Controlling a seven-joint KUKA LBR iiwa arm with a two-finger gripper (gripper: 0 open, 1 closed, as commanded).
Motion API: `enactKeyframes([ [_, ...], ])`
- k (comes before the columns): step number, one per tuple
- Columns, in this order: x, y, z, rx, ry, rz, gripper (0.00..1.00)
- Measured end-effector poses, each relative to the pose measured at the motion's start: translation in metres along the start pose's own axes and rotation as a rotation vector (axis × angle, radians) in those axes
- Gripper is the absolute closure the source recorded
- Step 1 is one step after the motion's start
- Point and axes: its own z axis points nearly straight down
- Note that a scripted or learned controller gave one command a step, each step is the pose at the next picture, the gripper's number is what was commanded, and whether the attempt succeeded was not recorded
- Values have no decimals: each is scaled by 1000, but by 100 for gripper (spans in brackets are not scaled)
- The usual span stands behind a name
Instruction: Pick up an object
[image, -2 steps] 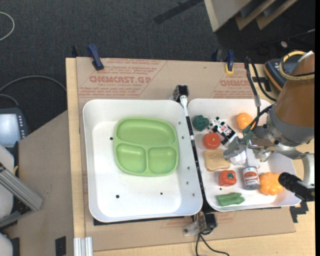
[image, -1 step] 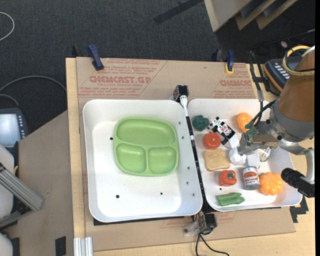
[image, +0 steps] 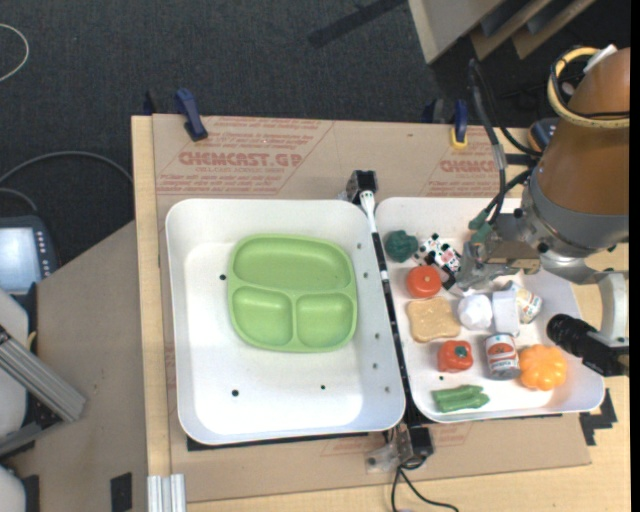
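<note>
Gripper (image: 470, 268) low over right bin (image: 590, 400), among toys beside tomato (image: 424, 281) and toast (image: 432, 320); grip state cannot be told. Green plate (image: 293, 292) sits in left bin (image: 190, 330).

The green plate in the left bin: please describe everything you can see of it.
The green plate is pale green, looks like matte plastic, and has rounded corners. Raised ridges divide it into three compartments: one wide at the far side, two smaller at the near side. It lies flat on the floor of the left bin, slightly toward the far side. Nothing lies on it.
</note>
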Motion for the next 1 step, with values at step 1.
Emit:
enactKeyframes([
  [1,-3,0,-7,4,-2,5,100],
])
